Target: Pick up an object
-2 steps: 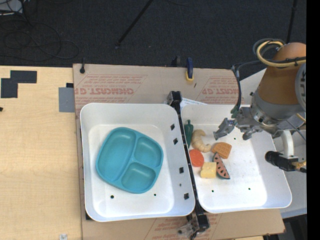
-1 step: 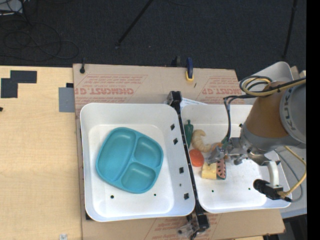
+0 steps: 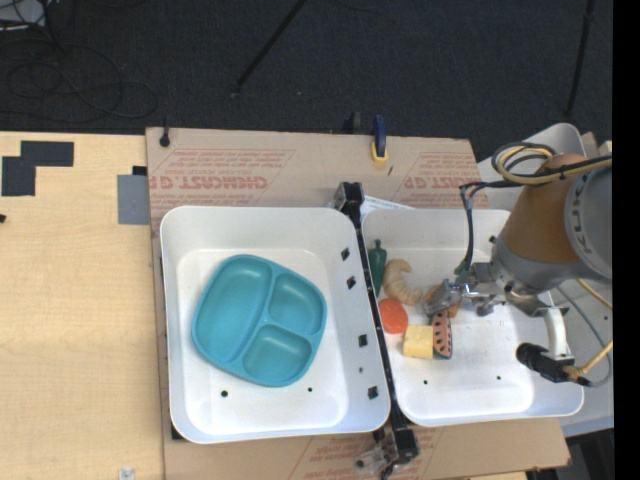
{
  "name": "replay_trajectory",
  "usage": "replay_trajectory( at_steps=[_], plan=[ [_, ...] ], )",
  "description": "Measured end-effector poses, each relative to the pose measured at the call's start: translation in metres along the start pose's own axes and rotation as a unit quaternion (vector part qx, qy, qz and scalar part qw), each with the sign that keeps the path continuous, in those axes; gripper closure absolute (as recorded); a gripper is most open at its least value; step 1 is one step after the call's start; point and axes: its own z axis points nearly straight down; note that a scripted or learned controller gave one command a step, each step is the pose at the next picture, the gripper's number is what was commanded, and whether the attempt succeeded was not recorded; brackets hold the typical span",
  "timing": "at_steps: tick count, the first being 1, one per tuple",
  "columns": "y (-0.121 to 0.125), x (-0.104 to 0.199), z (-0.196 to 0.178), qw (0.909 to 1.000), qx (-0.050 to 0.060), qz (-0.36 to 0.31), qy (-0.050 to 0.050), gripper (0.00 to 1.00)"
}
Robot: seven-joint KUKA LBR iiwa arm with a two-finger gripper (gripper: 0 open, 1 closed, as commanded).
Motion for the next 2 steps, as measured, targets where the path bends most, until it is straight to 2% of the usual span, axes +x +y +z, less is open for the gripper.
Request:
replay_trajectory(
  at_steps=[1, 2],
  plan=[
    [-0.0011, -0.0011, -0.0112, 1.0, 0.0, 0.003, 0.001, 1.0],
    [-0.0014, -0.0015, -0.0107, 1.0, 0.0, 0.005, 0.001, 0.0]
  ],
)
